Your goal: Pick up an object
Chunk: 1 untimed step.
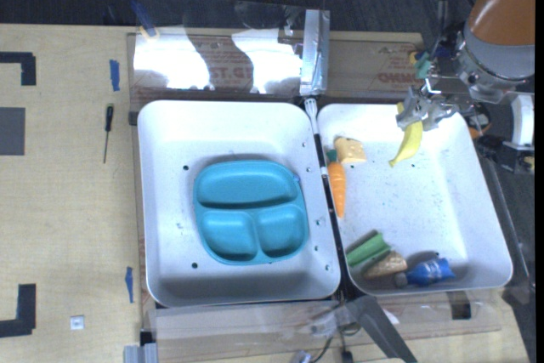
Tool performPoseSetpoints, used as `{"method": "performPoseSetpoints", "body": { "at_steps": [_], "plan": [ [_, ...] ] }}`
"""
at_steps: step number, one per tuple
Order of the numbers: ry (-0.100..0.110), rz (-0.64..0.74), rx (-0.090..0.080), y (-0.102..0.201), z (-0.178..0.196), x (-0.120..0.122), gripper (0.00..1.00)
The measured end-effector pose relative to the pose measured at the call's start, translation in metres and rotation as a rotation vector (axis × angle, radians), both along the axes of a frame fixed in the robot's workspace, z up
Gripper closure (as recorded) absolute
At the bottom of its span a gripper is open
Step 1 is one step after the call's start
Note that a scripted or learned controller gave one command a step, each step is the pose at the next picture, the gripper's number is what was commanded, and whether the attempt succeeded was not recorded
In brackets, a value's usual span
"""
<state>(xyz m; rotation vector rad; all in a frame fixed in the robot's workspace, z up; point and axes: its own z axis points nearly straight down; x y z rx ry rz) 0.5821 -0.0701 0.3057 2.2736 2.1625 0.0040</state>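
Note:
My gripper (419,116) hangs over the far edge of the right bin (442,208), shut on a yellow banana (408,146) that dangles from its fingers above the bin floor. An orange carrot (337,187) and a yellow-tan piece (349,150) lie by the bin's left wall. Near the front lie a green block (366,249), a tan piece (384,265) and a blue bottle-like object (428,271).
The left bin (161,183) holds a blue divided tray (251,209). A clear plastic screen (229,55) stands behind the bins. The arm's grey body with orange band (506,21) fills the upper right. A screwdriver (108,127) lies on the bench at left.

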Motion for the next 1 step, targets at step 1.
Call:
{"method": "performPoseSetpoints", "body": {
  "at_steps": [1],
  "plan": [
    [0.01,-0.251,0.002,0.024,-0.0924,-0.0174,1.0]
  ]
}}
